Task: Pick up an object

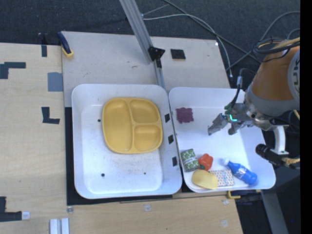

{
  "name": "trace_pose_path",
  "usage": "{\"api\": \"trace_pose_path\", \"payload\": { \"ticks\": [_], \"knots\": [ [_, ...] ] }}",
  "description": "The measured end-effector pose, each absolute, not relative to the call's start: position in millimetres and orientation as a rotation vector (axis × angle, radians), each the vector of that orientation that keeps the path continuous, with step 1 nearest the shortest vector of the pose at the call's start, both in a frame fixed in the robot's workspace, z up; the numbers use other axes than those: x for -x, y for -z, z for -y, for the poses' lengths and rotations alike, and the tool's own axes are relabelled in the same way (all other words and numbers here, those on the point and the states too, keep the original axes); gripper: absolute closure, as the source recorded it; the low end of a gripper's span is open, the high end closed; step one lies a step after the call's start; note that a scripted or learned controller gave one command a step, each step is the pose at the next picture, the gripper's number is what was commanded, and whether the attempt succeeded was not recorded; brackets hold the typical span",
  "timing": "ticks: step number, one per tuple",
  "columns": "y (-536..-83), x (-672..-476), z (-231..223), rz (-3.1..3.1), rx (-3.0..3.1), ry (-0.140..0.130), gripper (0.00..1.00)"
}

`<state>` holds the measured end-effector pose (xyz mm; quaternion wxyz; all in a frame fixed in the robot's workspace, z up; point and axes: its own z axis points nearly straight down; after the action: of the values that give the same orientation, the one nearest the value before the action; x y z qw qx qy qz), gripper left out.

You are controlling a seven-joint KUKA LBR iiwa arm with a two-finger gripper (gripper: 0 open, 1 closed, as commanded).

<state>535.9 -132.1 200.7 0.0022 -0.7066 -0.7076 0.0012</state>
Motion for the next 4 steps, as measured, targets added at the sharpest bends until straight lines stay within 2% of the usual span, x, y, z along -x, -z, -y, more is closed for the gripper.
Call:
{"api": "trace_pose_path", "payload": {
  "ticks": [1,3,4],
  "knots": [
    [-201.6,-536.6,132.2,2.222,2.218,-0.002,0.0],
    [-86.7,-541.0,130.7,2.223,2.22,-0.002,0.0],
    [-99.9,-541.8,131.2,2.225,2.222,-0.001,1.0]
  ]
}}
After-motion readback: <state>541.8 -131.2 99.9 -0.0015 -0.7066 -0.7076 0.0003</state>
